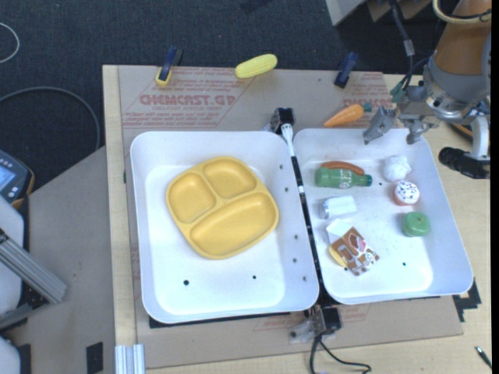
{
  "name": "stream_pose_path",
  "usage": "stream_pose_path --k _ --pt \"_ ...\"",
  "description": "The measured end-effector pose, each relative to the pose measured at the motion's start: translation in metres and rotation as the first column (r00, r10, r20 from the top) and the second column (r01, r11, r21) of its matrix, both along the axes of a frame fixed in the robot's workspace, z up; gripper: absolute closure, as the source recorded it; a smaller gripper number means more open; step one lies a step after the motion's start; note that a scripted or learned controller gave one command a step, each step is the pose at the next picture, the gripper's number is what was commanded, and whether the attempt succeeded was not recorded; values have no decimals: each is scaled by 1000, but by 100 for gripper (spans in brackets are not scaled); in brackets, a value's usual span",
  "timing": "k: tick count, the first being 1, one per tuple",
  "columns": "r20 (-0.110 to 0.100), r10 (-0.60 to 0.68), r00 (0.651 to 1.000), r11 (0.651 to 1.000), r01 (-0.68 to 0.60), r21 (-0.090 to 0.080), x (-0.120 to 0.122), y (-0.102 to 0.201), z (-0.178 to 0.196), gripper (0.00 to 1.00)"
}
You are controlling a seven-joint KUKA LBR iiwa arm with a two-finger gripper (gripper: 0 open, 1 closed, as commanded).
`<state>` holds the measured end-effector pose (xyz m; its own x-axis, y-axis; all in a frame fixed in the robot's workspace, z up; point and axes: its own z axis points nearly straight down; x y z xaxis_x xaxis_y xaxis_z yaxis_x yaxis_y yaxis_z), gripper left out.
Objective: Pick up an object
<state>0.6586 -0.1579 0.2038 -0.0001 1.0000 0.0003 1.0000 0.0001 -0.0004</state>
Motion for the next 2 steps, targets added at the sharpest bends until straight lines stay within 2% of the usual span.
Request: stream_pose_path --k 1,2 --pt "24 6 1000 1000 -6 -4 9 67 274 0" --pt "7 2 1000 1000 -2 -4 9 65 273 100"
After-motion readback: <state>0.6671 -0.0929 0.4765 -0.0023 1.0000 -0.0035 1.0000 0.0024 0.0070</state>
